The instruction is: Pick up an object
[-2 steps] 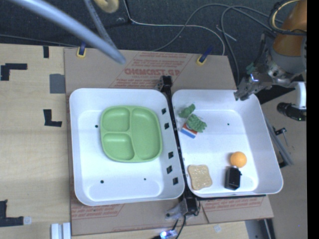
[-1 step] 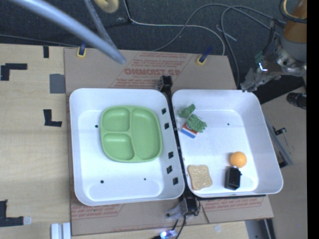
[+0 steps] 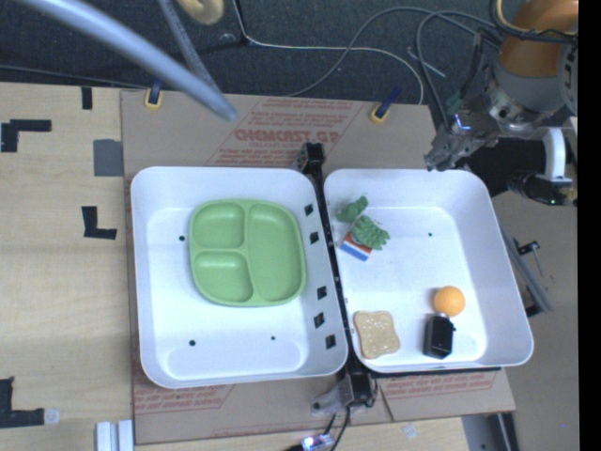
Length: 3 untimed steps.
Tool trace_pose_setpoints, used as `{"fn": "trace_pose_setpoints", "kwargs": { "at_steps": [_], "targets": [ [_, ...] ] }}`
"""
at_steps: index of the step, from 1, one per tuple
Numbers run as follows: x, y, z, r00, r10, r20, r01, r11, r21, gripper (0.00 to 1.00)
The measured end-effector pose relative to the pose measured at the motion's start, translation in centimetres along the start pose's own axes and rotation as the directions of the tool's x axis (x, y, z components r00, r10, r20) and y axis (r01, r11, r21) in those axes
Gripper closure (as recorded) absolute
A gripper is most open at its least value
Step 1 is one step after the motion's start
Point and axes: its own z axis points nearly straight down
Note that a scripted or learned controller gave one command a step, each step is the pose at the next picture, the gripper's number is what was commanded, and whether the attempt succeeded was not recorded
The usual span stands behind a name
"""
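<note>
The right bin holds a green leafy toy with a small red-and-blue piece beside it at the upper left. A slice of toast lies near the front left; an orange ball and a black block sit at the front right. My gripper hangs above the bin's far rim, right of centre, clear of every object. Nothing shows between its fingers.
The left bin carries a green divided plate. Black clips run along the seam between the bins. Cables trail across the dark backdrop behind. A grey bar crosses the upper left corner.
</note>
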Motion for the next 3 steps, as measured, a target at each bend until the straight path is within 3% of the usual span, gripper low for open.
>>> {"fn": "trace_pose_setpoints", "kwargs": {
  "at_steps": [3],
  "targets": [
    [17.6, -1.2, 4.4, 1.000, 0.000, 0.000, 0.000, 1.000, 0.004, 1.00]
  ]
}}
